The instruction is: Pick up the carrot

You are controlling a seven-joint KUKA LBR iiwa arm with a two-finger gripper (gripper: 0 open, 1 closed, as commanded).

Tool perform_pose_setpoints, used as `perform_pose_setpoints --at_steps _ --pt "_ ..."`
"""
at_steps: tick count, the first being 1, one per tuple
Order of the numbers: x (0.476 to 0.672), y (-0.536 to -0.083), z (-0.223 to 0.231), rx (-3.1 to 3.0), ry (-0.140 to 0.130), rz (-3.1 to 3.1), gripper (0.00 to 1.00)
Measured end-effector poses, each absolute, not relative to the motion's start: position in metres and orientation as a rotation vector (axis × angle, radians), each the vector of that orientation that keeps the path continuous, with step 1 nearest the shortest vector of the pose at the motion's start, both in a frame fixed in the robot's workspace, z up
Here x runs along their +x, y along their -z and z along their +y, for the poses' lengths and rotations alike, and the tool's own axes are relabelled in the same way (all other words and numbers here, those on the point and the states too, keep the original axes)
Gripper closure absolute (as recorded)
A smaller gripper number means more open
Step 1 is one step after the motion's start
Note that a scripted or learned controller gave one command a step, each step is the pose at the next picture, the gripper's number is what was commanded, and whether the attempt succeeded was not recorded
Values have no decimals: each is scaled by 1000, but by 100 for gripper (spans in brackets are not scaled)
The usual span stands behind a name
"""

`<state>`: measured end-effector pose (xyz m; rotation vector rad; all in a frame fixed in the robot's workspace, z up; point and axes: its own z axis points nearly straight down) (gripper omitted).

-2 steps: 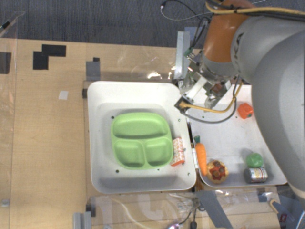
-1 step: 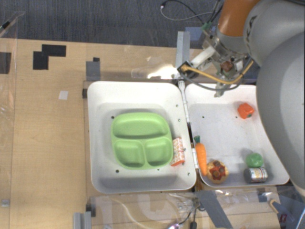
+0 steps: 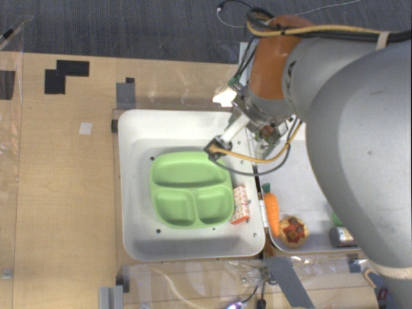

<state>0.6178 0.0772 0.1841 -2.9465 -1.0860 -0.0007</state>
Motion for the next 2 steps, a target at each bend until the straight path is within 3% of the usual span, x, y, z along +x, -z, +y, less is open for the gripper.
perform_pose_setpoints --at_steps 1,2 --pt "631 -192 72 -2998 6 -936 0" --pt "577 -252 153 -2950 5 -1074 0"
